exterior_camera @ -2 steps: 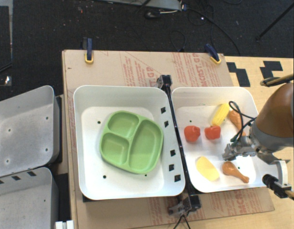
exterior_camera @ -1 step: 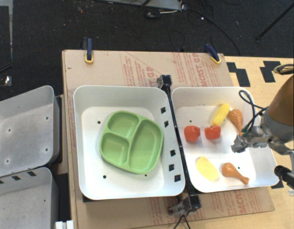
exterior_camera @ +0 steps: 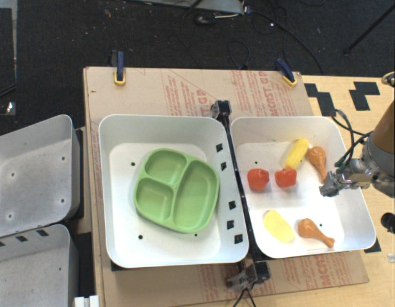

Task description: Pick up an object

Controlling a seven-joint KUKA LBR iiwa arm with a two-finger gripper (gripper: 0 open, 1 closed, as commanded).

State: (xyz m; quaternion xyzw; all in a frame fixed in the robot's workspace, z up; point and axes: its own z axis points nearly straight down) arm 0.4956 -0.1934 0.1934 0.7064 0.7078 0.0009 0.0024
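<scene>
The right bin [exterior_camera: 351, 235] holds several toy foods. A yellow corn cob [exterior_camera: 297, 152] lies at the back, with an orange drumstick [exterior_camera: 317, 159] just right of it. Two red tomato-like pieces [exterior_camera: 258, 178] [exterior_camera: 286, 177] sit side by side in the middle. Near the front lie a pale yellow lemon-like piece [exterior_camera: 278, 226] and a second orange drumstick [exterior_camera: 315, 231]. My gripper [exterior_camera: 330, 187] hangs over the right side of this bin, just right of the back drumstick and above the front one. Nothing shows between its fingertips.
The left bin [exterior_camera: 114, 235] holds a green divided plate [exterior_camera: 177, 190]. A black divider with clamps [exterior_camera: 232, 190] runs between the bins. A loose white tray [exterior_camera: 31, 171] lies off the bench at left. Cables trail from the arm at right.
</scene>
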